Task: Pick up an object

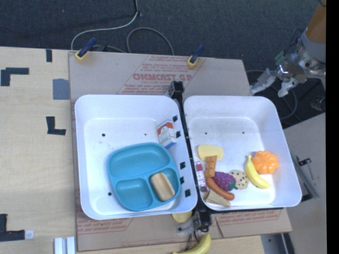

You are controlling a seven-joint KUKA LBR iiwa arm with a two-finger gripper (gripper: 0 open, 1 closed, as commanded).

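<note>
Two white bins sat side by side on the bench; my pincer [276, 81] hung off beyond the far right corner of the right bin [275, 112], above the dark floor and well apart from everything in it; its two pale fingers [261, 83] were spread wide and had hold of nothing. The things I might pick lay along the near side of the right bin: a yellow wedge [210, 152], a hot dog [218, 188] running toward the near wall, a bunch of purple grapes [224, 179] touching it, a cookie [240, 180] just beside the grapes, then a banana [256, 174] curved against an orange pumpkin [265, 162]. The left bin [90, 120] held a blue divided tray [139, 174] with a bread roll [162, 186] in its near right compartment; a small milk carton [167, 134] stood just past the tray's far corner, near the wall between the bins.
</note>
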